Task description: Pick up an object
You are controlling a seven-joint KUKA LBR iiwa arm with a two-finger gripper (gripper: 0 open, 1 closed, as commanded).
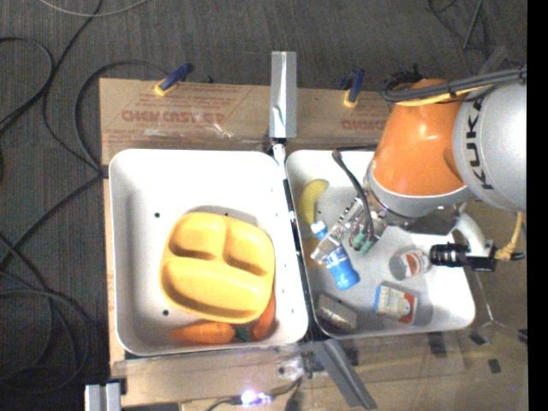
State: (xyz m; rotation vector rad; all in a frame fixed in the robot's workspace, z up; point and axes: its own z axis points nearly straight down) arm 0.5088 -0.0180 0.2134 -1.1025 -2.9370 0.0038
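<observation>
Camera view looks down on two shallow white bins; the two-finger gripper [355,229] hangs low in the right bin [462,311], just beside a clear plastic bottle with a blue label [336,259]; whether its pincer is spread or pressed together cannot be told; a yellow banana [312,199], a small red-and-white carton [396,302] and a dark flat packet [336,315] lie nearby; the left bin [137,187] holds a yellow sectioned plastic tray [218,264] over an orange carrot-shaped piece [204,333].

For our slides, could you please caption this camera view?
Gripper over the right bin beside a small bottle; yellow tray in the left bin.
</observation>
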